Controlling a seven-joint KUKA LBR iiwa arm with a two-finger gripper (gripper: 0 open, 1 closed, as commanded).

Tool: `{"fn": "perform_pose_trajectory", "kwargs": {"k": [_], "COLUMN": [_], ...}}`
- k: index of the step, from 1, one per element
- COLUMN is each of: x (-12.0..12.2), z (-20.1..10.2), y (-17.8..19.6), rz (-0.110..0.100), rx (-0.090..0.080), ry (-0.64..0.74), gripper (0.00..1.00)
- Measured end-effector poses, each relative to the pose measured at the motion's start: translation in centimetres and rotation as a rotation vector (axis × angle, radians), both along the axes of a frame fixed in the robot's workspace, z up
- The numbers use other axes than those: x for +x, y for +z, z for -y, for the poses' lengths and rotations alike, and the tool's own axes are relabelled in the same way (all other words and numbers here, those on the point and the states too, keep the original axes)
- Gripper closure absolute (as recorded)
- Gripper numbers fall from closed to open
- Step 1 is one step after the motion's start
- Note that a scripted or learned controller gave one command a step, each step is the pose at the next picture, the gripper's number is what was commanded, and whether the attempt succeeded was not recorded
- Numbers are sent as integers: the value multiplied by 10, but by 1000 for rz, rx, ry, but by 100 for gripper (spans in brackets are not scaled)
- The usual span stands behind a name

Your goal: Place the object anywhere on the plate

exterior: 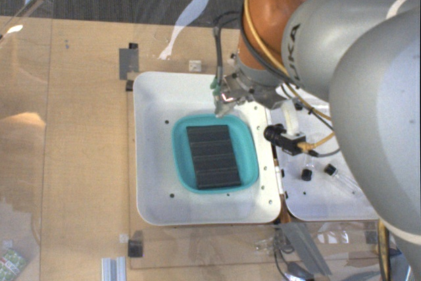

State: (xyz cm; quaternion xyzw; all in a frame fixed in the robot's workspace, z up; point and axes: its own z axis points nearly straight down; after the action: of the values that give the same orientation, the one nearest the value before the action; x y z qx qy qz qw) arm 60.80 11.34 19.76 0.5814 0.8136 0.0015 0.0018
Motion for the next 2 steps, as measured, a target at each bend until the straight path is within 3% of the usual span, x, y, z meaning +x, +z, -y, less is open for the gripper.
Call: {"fn": "perform_pose_trajectory", "kwargs": {"k": [1,2], "x": [1,54], "z": [-89,-74], "y": [-43,73], "rz": [-1,2], "rx": [1,-1], "ry": [115,335], "gripper": [100,100]}}
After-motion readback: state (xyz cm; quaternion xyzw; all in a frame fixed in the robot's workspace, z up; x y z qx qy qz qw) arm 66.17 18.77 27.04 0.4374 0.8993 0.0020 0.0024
